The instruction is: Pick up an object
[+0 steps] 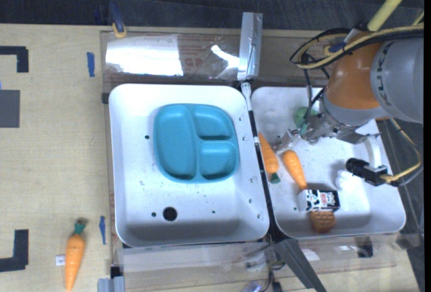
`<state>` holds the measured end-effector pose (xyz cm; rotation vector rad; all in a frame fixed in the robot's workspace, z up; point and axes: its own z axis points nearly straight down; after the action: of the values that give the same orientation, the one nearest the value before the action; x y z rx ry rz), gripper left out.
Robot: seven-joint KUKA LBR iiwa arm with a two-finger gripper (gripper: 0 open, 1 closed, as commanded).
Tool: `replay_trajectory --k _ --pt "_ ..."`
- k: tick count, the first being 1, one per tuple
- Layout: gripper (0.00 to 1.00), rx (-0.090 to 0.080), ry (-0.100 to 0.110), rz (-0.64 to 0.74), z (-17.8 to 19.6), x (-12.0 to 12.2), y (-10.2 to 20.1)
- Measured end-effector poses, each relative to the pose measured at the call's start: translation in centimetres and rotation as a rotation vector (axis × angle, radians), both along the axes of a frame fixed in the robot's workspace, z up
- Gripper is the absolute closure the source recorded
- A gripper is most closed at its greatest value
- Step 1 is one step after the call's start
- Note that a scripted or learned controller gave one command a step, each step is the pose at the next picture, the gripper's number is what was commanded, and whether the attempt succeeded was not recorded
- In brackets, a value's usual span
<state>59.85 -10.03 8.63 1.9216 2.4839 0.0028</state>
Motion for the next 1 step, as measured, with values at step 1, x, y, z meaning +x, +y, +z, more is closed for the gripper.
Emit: replay_trajectory --k 1 --pt "1.0 0.0 -0.002 -0.002 0.85 0.11 -0.09"
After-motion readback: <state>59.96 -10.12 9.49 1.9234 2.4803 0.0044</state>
